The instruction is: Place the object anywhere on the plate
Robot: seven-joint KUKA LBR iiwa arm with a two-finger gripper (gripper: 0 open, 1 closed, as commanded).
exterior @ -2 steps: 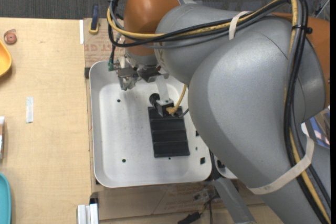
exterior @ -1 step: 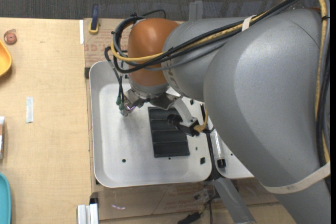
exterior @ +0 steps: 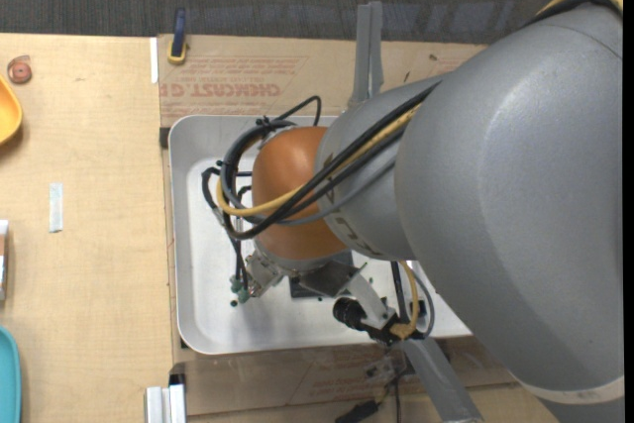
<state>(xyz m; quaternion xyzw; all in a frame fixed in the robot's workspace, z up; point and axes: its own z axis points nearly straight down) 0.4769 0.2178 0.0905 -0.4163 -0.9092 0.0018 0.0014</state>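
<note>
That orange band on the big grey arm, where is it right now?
The orange band sits near the middle of the camera view, over the white bin, with black and yellow cables looping along its left side.

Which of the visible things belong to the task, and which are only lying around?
Belonging to the job:
- arm
- white bin it reaches into

Just lying about:
- yellow object at the left edge
- teal object, lower left corner
- blue clamp on the cardboard

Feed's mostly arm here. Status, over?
Arm low over white bin. Gripper near bin floor, fingers unreadable. Object and plate hidden under arm.
</note>
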